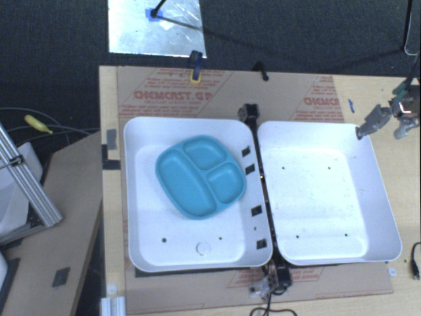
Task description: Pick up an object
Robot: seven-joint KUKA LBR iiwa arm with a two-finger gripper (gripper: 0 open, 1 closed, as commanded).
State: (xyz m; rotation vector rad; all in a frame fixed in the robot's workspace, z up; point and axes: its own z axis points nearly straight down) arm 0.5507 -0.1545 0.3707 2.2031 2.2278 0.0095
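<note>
Tool (388,122) hangs over right bin's (380,176) far corner.

Arm cut off by right edge; hand (385,125) fingers' spread unclear.

Two white bins sit side by side — the left bin (141,242) at nine o'clock of the pair, the right bin (378,229) at three o'clock. One blue plate (199,176) with three compartments lies in the left bin — two small ones toward one and three o'clock, one long one toward eight o'clock. One cardboard sheet (289,94) lies under both bins, one shiny foil square (156,18) lies at eleven o'clock, and one gripper (388,118) shows at two o'clock.
</note>
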